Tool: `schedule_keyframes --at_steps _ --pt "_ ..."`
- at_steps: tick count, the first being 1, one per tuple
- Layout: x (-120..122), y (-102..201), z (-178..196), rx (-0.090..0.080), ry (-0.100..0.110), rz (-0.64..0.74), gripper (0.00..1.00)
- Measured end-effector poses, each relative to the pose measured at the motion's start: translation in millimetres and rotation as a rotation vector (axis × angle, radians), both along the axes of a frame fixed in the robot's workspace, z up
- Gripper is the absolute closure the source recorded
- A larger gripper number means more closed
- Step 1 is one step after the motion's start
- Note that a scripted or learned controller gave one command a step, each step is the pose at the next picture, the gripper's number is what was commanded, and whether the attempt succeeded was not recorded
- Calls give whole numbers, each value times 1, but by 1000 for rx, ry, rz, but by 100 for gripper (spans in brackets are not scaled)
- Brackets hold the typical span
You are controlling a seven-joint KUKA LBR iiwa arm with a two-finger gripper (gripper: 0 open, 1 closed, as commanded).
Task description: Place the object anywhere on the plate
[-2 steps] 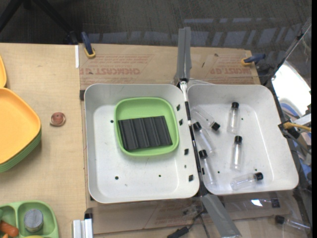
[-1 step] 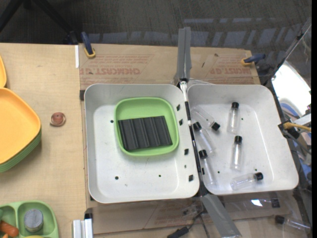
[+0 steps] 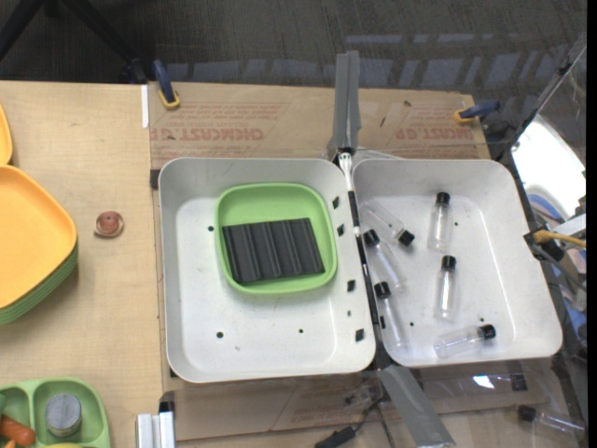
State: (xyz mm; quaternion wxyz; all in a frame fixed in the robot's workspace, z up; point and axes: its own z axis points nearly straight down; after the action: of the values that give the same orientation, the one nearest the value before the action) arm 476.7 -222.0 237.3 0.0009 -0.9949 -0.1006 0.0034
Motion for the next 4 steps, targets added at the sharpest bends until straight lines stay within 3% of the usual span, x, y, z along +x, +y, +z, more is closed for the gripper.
schedule_keyframes --at_steps 4 --pt "0 0 0 0 0 0 0"
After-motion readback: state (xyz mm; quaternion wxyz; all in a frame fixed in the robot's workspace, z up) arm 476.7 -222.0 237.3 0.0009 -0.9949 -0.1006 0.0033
